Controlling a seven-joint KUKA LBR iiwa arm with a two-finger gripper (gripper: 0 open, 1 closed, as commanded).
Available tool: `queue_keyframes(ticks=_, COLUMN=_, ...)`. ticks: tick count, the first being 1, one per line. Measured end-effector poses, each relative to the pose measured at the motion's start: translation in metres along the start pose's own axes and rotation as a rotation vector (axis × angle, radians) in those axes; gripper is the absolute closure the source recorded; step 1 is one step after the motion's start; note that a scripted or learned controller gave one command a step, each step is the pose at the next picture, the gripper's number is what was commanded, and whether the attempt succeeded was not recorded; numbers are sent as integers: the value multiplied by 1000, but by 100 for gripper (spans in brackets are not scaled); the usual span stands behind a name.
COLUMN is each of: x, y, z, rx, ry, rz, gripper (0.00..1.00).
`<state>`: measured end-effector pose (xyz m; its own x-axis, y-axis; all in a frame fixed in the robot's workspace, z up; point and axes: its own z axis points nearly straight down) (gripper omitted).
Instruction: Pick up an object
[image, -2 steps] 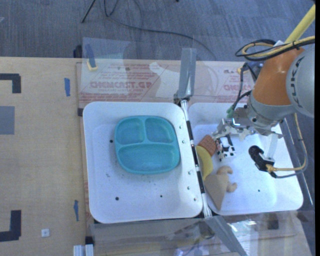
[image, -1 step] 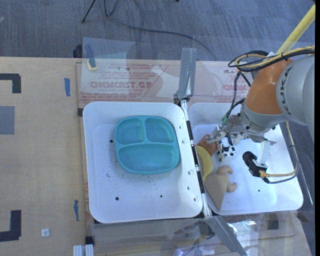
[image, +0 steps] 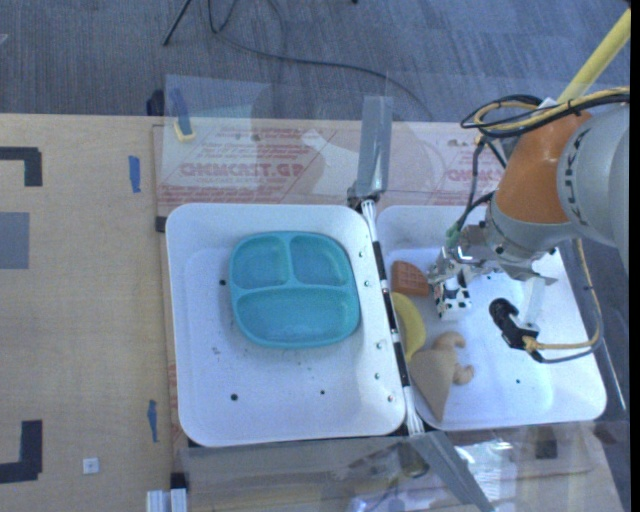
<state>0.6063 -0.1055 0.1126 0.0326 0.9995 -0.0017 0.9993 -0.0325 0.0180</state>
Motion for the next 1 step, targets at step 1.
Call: queue_keyframes(ticks=1, x=55, y=37, z=-72, rx=15, ry=3, rz=-153, gripper=100)
